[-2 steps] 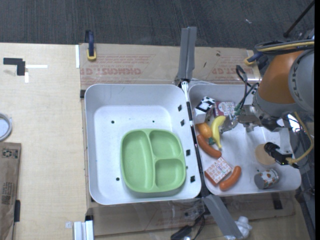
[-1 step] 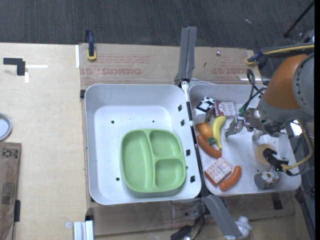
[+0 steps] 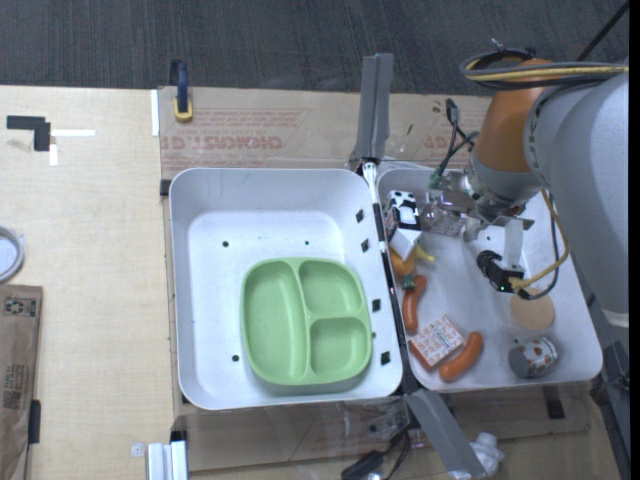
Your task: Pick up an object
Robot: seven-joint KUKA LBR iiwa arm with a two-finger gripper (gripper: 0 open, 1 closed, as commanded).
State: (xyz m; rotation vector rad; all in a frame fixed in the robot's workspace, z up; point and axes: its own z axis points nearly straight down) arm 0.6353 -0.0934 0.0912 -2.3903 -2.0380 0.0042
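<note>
**Arm low over the right bin's far corner**

Where the arm came in from the right, we saw its gripper [image 3: 437, 211] down in the far left corner of the right bin [image 3: 575, 313], amid cables and metal parts; whether it was open or closed we could not tell. Just beside it, against the bin's left wall, lay a black-and-white patterned object [image 3: 403, 209]. Nearer the camera along that wall we noted a small orange and yellow piece [image 3: 404, 261], then a red-orange sausage [image 3: 410, 303] lying lengthwise. Further down sat a small printed packet [image 3: 436, 339], touching a second sausage [image 3: 461, 356] that lay tilted. Toward the bin's right side we saw a pale tan disc [image 3: 532, 313] and, close below it, a grey rounded object [image 3: 531, 358]. A black fitting on a yellow cable [image 3: 497, 269] hung between the gripper and the disc. Over in the left bin [image 3: 200, 268] a green divided plate [image 3: 305, 320] rested, well apart from the gripper.
</note>
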